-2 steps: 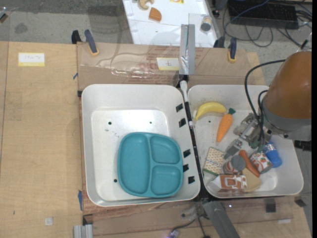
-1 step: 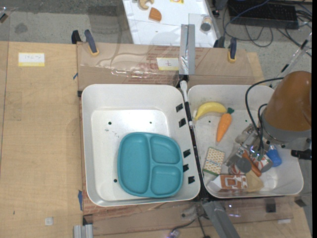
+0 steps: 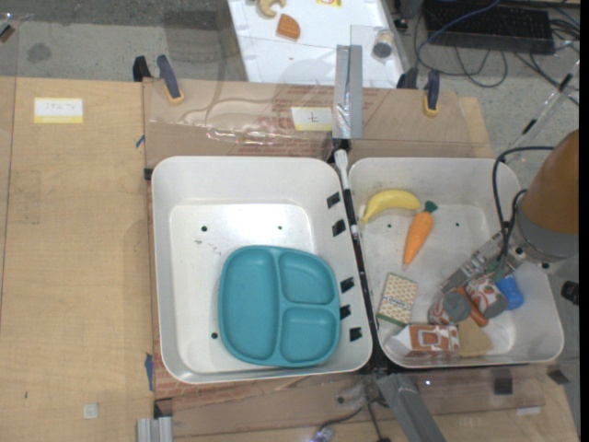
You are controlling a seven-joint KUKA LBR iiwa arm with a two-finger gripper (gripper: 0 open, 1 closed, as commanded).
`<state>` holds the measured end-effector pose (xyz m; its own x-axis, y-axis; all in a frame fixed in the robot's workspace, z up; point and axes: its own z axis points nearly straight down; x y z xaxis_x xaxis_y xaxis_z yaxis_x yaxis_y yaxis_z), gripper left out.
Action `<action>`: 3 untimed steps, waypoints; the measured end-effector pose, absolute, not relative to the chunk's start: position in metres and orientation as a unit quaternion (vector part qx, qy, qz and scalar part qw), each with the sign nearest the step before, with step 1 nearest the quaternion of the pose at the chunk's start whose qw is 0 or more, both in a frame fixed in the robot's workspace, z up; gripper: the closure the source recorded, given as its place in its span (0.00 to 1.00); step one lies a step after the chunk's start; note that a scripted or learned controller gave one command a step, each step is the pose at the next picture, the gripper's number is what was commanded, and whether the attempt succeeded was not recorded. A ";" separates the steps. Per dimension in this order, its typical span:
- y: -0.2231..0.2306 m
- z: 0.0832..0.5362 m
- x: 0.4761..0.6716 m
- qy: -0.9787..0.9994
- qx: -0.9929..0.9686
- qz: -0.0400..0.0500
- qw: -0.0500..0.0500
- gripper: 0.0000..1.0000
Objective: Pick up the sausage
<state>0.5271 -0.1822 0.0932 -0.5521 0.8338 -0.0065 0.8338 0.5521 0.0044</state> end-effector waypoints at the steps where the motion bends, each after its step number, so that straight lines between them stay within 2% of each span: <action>1: -0.133 0.094 0.486 0.752 0.659 0.003 0.004 0.00; 2: -0.135 0.104 0.487 0.752 0.660 0.004 0.006 1.00; 3: -0.133 0.104 0.487 0.752 0.659 0.003 0.005 0.00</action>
